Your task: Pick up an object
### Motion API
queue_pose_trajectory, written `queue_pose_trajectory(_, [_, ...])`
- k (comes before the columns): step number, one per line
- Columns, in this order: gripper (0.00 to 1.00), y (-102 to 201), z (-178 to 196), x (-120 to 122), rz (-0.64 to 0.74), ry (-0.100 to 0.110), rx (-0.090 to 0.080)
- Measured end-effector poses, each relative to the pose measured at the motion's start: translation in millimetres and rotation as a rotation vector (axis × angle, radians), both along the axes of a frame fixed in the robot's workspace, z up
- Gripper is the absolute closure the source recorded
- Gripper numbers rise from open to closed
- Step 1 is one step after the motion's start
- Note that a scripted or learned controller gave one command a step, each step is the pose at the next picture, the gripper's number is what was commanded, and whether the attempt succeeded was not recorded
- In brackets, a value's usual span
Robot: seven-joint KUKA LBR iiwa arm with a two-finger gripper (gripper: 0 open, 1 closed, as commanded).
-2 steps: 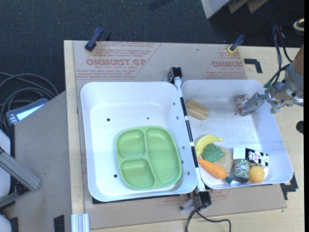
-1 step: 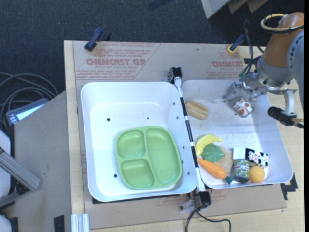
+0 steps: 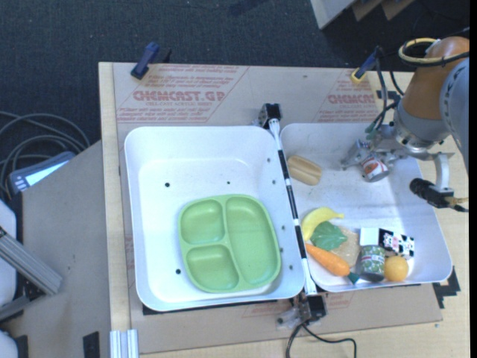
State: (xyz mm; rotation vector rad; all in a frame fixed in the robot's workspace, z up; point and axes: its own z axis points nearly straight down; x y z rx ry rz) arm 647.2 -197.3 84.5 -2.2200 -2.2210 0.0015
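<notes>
My gripper point(image 3: 367, 155) hangs low over the far part of the right bin point(image 3: 425, 222), with the grey arm and its orange band point(image 3: 436, 88) rising behind it at the right edge. A small red and silver object point(image 3: 376, 171) lies right under the gripper's tip; whether it is gripped I cannot tell. A tan bread roll point(image 3: 304, 169) lies to the left of the gripper. Along the bin's near side sit a yellow banana point(image 3: 320, 216), a green leafy piece point(image 3: 329, 236), a carrot point(image 3: 328, 259), a small can point(image 3: 371, 260), an orange point(image 3: 397, 268) and a cow-patterned carton point(image 3: 388, 239).
The left bin point(image 3: 149, 162) holds a green three-compartment plate point(image 3: 227, 242). A black-edged divider point(image 3: 287, 192) separates the two bins. A black part of the arm point(image 3: 431, 193) sticks out over the right bin's right side. Clamps sit at the bench's far edge.
</notes>
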Motion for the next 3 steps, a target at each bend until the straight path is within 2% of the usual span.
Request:
queue_pose_trajectory(1, [1.00,0.1,11.1,1.0,0.001,-0.003,-0.002])
queue_pose_trajectory(2, [1.00,81.5,45.5,-57.4,0.001,-0.001,0.001])
queue_pose_trajectory(3, [1.00,179.3,123.7,-48.8,0.001,-0.003,0.001])
